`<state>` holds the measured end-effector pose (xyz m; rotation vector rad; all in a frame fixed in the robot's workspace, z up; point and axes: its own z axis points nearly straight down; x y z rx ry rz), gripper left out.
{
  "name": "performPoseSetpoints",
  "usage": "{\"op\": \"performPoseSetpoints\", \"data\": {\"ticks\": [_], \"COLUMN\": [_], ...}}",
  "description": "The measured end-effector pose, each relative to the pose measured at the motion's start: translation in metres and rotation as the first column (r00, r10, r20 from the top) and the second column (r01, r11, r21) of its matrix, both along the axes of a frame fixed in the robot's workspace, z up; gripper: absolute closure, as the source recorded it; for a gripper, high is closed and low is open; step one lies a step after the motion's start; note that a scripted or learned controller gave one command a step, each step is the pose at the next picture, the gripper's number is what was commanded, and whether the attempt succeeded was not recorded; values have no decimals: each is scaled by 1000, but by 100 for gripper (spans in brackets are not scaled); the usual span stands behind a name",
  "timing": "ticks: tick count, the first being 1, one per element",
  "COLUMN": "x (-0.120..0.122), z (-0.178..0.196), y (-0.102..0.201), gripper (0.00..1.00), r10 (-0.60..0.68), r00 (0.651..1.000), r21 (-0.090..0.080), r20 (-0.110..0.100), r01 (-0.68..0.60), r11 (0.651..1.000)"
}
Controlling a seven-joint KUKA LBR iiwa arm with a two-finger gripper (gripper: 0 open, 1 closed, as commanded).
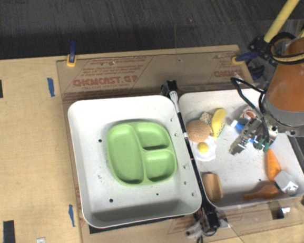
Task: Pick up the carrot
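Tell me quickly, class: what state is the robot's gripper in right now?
Gripper: over the right bin, up and left of the carrot; open or closed cannot be told, and nothing is visibly held.

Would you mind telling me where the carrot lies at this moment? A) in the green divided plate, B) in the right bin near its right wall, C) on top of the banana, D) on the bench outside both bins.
B: the carrot lies on the floor of the right bin, close to its right wall, just below the gripper.

Robot lab: taped bench [28, 155], clamped bins [87, 166].
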<state>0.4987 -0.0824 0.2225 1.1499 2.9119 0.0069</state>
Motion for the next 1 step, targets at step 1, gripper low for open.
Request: {"op": "performPoseSetpoints", "data": {"ticks": [1], "x": [-13], "z": [91], "y": [-56], "gripper": [100], "r10": [274], "r00": [962], "r21": [-9], "r20": [1], "r01": [-274], "r11": [962]}}
